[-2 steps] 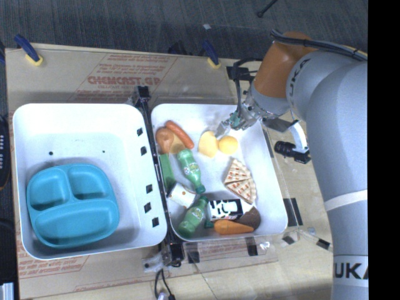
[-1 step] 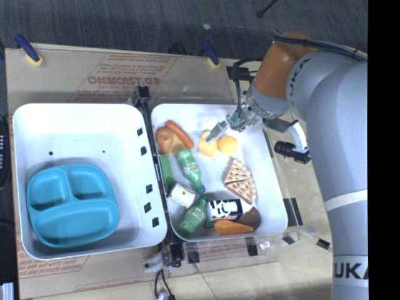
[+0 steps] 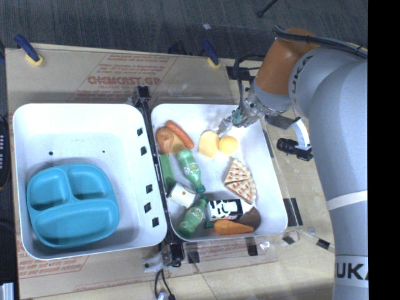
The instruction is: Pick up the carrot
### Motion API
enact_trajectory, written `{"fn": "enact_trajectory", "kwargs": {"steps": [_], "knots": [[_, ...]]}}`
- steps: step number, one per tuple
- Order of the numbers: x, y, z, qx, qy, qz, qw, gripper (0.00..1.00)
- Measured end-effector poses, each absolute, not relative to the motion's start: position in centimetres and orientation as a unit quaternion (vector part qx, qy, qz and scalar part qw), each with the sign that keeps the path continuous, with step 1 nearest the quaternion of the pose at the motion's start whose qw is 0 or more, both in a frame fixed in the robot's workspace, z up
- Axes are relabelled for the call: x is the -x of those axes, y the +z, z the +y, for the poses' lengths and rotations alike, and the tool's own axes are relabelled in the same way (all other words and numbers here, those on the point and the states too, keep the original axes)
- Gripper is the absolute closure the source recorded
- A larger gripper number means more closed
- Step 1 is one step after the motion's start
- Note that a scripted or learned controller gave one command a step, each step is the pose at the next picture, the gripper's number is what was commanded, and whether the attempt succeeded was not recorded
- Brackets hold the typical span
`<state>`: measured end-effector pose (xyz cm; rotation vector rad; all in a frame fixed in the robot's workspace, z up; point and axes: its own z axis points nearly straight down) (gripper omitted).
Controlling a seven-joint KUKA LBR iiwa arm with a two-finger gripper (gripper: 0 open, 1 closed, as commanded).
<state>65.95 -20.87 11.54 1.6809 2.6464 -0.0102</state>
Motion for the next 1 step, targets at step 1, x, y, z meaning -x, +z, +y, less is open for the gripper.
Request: {"fn": "enact_trajectory", "kwargs": {"steps": [1], "knots": [[-65.94, 11.51, -20.86, -0.536, -0.0036, 0.844, 0.003, 0.00]]}}
